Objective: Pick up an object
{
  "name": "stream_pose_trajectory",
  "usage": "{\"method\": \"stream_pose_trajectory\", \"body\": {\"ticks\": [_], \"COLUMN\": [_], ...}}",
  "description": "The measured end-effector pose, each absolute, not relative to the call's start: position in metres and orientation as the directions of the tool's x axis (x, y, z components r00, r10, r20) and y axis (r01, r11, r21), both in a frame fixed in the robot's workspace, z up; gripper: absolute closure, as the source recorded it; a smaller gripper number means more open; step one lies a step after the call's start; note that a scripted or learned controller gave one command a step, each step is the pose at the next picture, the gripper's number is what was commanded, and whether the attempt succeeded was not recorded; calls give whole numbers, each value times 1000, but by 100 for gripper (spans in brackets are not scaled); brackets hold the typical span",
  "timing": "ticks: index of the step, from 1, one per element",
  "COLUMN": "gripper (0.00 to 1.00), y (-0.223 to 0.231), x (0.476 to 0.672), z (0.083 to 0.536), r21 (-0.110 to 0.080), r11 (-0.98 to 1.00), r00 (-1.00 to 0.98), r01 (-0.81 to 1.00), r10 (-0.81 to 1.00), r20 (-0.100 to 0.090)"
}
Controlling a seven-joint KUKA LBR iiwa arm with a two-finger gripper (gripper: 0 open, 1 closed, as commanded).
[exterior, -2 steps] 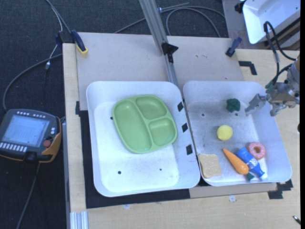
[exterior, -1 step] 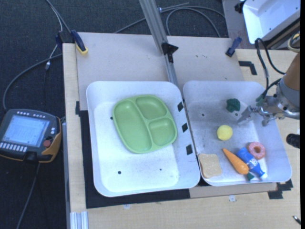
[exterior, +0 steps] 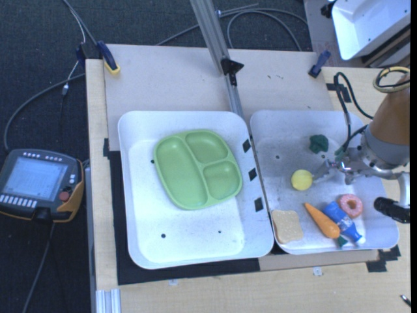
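My two-finger gripper [exterior: 329, 168] hung low in the right white bin [exterior: 273, 126], fingers apart, nothing between them — the round yellow ball [exterior: 301, 179] lay just beside, toward the bin's middle. As I judged it, closing there risked nudging it away.

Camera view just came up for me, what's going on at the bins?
The arm reaches into the right bin, its gripper low beside the yellow ball. Nothing is visibly gripped. A carrot, bread slice, pink donut and blue tube lie nearby. The green divided plate sits in the left bin.
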State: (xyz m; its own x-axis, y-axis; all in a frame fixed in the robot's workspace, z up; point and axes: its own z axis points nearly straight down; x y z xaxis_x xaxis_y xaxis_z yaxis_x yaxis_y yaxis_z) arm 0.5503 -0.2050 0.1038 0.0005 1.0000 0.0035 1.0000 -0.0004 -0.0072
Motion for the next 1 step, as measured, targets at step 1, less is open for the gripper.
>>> {"method": "stream_pose_trajectory", "body": {"ticks": [1], "gripper": [100], "y": [-206], "x": [553], "z": [119], "r21": [2], "r11": [0], "r00": [0], "r01": [1000], "r10": [1000], "r20": [1]}}
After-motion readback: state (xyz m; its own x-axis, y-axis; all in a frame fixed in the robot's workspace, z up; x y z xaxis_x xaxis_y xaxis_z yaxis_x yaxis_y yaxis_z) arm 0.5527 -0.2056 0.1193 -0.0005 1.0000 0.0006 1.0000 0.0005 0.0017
